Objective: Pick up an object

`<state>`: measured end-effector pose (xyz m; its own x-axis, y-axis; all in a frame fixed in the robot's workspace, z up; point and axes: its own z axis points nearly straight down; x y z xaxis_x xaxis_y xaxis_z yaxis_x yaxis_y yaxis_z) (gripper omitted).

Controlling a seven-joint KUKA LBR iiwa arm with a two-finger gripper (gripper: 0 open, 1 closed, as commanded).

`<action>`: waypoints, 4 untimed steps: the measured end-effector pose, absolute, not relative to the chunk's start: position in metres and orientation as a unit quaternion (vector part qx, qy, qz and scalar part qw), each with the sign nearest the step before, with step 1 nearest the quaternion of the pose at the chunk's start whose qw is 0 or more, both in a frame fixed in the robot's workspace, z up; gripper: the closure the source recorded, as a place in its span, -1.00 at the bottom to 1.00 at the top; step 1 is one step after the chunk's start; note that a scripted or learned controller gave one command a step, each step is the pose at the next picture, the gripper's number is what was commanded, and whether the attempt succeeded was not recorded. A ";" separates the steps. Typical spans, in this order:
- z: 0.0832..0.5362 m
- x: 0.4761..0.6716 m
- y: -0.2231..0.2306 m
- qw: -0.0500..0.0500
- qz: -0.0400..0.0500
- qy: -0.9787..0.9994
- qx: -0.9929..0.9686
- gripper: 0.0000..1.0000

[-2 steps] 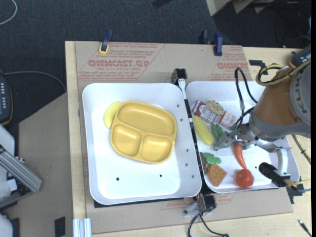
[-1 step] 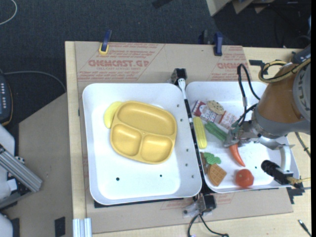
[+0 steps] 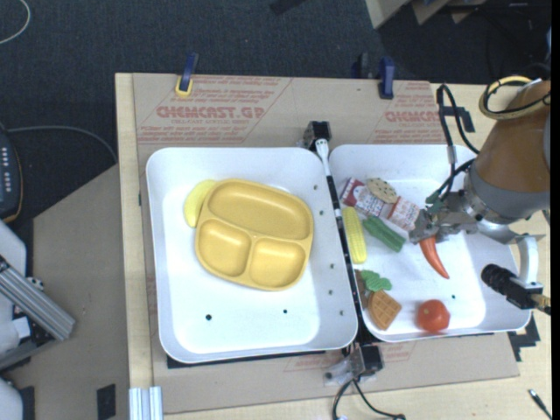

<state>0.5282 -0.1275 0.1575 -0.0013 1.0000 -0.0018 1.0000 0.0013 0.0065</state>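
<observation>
My gripper [image 3: 431, 233] reaches into the right bin [image 3: 472, 166] from the right, near the bin's middle. A red-orange chili pepper [image 3: 437, 258] points down and right from its fingertips. The pepper's top end sits between the dark fingers, which look shut on it. The grey wrist and orange band [image 3: 516, 143] rise to the right and hide the bin's right side.
The right bin also holds a corn cob [image 3: 354, 234], a green pod [image 3: 382, 233], a red-white packet [image 3: 378, 203], a green leafy piece [image 3: 376, 280], a waffle [image 3: 384, 308] and a tomato [image 3: 432, 316]. A yellow divided plate [image 3: 254, 234] fills the left bin [image 3: 175, 261].
</observation>
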 end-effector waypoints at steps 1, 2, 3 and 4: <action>0.211 0.539 -0.131 0.003 0.002 0.708 0.707 1.00; 0.226 0.540 -0.131 0.002 0.001 0.708 0.707 1.00; 0.235 0.533 -0.077 -0.001 0.001 0.709 0.705 1.00; 0.241 0.524 -0.024 -0.002 0.000 0.709 0.705 1.00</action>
<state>0.5236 -0.0245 0.2407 -0.0065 1.0000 0.0037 1.0000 0.0065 -0.0025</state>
